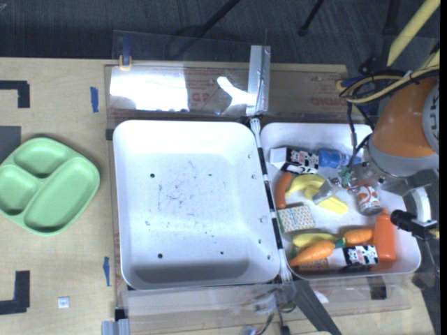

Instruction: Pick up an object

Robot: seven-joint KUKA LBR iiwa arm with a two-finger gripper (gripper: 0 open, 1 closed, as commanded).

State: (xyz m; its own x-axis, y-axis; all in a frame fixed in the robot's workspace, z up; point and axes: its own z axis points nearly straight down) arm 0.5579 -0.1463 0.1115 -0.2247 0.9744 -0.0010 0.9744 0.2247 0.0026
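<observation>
Arm w/ gripper [334, 187] sits low over the right bin [412, 260], tip in among the clutter near a yellow banana [306, 184] and a small can [367, 199]; can't tell how the tip is set or if it has anything. Nothing looks lifted: carrots [316, 250], orange bottle [385, 237] etc. lie in the bin. Left bin [133, 138] has no objects, so the pick looks not yet done.

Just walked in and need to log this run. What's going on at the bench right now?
A grey KUKA arm with an orange band reaches in from the right over the right bin, which is crowded with toy food: carrots, a banana, an orange bottle and a small can. Its gripper sits low among the items near the banana. Nothing visibly lifted yet. A green divided plate lies on the bench beside the left bin.
</observation>
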